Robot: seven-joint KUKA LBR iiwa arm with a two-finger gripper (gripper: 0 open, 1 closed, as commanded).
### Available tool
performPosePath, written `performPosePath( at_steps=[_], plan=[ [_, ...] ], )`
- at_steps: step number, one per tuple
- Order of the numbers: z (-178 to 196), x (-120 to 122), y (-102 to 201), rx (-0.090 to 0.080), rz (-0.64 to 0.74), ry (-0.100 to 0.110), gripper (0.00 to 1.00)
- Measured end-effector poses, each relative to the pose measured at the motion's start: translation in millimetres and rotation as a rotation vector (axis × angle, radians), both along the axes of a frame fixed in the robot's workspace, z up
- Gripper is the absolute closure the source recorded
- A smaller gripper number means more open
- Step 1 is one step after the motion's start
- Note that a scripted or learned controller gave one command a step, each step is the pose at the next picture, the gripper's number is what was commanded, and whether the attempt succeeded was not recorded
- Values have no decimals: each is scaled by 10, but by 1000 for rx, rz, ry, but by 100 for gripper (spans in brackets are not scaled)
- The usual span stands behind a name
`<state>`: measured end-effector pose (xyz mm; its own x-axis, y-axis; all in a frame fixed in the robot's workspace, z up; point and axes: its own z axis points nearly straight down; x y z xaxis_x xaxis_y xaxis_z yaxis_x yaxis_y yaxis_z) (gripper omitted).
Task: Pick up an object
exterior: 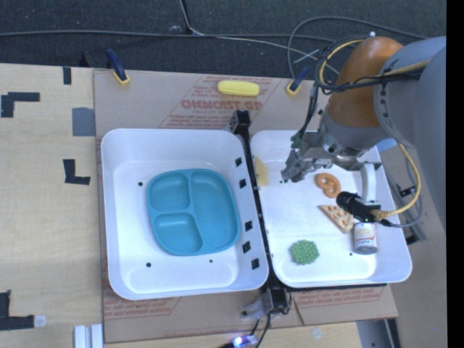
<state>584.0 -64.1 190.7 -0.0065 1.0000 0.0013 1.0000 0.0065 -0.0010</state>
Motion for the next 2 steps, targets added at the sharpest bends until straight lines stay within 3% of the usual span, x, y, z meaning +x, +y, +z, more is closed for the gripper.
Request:
performPosePath(
  at_steps=[2],
  plan=[
    [-22, 126, 1090, 0, 0, 1, 100]
  ],
)
